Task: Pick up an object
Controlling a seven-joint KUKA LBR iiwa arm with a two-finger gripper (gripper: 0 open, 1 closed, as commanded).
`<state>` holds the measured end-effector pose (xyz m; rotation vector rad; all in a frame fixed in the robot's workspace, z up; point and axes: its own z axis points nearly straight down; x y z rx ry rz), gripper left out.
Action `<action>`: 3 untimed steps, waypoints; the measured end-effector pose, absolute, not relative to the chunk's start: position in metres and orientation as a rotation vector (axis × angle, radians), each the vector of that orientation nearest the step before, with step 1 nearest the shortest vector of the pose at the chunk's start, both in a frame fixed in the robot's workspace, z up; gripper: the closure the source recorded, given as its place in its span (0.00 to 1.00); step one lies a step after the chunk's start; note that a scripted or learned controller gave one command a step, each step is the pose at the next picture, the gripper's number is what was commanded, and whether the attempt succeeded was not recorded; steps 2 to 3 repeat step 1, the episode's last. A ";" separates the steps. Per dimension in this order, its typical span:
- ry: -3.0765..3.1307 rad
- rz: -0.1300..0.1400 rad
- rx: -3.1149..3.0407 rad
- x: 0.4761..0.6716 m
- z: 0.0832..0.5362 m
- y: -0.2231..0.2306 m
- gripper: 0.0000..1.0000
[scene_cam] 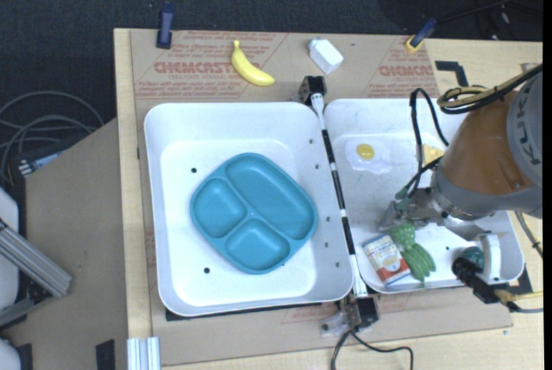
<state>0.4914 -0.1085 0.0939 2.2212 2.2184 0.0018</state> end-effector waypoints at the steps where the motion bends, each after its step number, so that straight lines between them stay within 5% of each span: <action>1: 2.223 0.001 2.220 0.520 0.185 -0.040 1.00; 3: 2.223 0.001 2.220 0.520 0.185 -0.040 1.00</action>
